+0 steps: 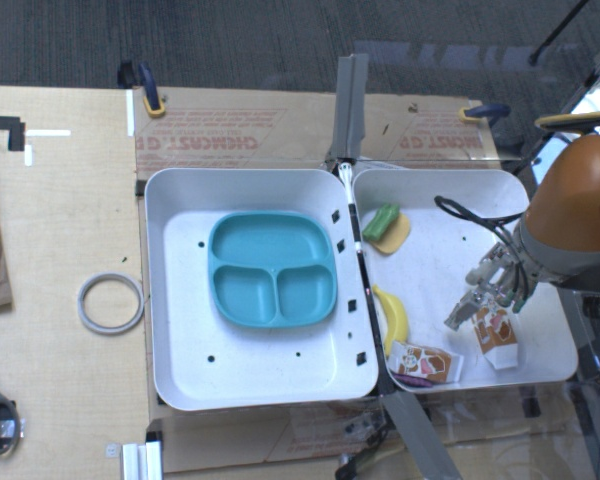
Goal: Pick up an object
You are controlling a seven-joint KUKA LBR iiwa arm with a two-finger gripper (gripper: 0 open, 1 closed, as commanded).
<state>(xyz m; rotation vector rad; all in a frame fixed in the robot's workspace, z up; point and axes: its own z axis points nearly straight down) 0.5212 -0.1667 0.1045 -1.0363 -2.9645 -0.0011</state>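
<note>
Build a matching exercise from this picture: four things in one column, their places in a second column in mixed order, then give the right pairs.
Things:
1. teal divided plate
2. banana
3. grey tape ring
4. green object

Places:
A. on the bench, outside both bins
B. right bin, far left corner
C. middle of the left bin
D. right bin, along its left wall, nearer the front

Pairs: 1-C, 2-D, 3-A, 4-B
</note>
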